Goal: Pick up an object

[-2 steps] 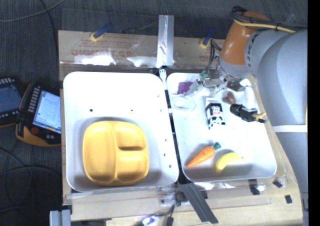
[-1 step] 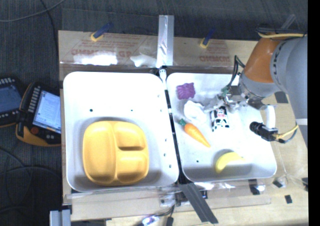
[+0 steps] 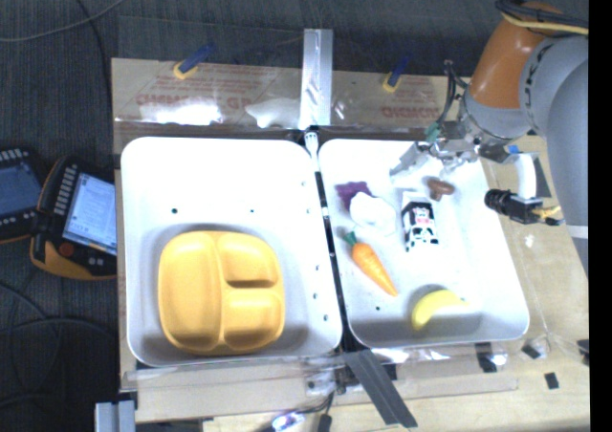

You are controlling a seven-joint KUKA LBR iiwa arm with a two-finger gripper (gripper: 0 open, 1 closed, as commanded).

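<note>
The right bin [image 3: 497, 258] holds several small things. An orange carrot [image 3: 372, 266] lies near its left wall. At the front sits a yellow banana-like piece [image 3: 432, 307]. In the middle is a black-and-white cow-patterned item [image 3: 419, 225], with a white lump [image 3: 373, 211] and a purple piece [image 3: 351, 192] to its left. A small brown object [image 3: 441, 186] rests near the back. My gripper [image 3: 427, 153] hovers over the bin's back right corner, just above and left of the brown object. Nothing shows in its grasp.
The left bin [image 3: 172, 167] carries a large yellow compartment tray [image 3: 221, 290] at its front. A divider [image 3: 326, 229] separates the bins. The arm's orange band [image 3: 499, 62] and grey body stand over the right edge. A tablet pendant [image 3: 72, 220] lies off the bench at left.
</note>
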